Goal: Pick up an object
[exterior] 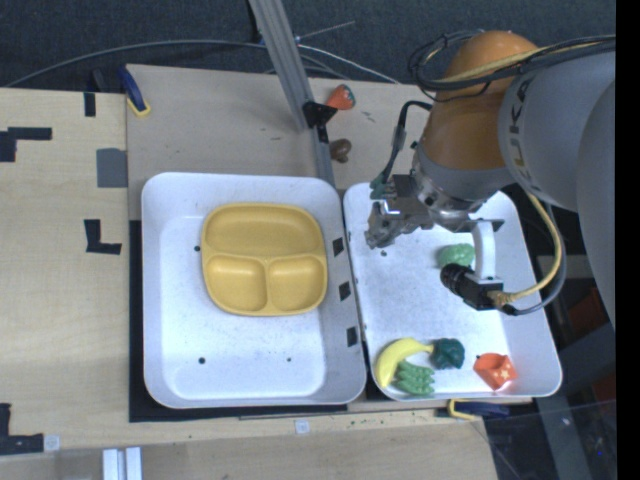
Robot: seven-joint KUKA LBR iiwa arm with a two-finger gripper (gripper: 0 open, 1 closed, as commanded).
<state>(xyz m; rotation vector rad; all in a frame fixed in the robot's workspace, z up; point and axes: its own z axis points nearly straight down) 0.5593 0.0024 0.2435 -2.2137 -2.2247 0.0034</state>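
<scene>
Toys are lying along the near edge of the right bin (520, 258): a banana (397, 353), a green piece (415, 378), a teal piece (448, 352) and an orange piece (494, 369), with the first three bunching together in the near-left corner and the orange one sitting apart toward the right. Another green toy (456, 255) is resting farther back, near the arm's black fitting. The pincer (381, 230) is hovering over the bin's far-left part, well apart from the toys; whether it is open or closed is impossible to tell, and nothing is showing in its grip. In the left bin (170, 268), a yellow divided tray (265, 258) is sitting on the table (60, 298).
</scene>
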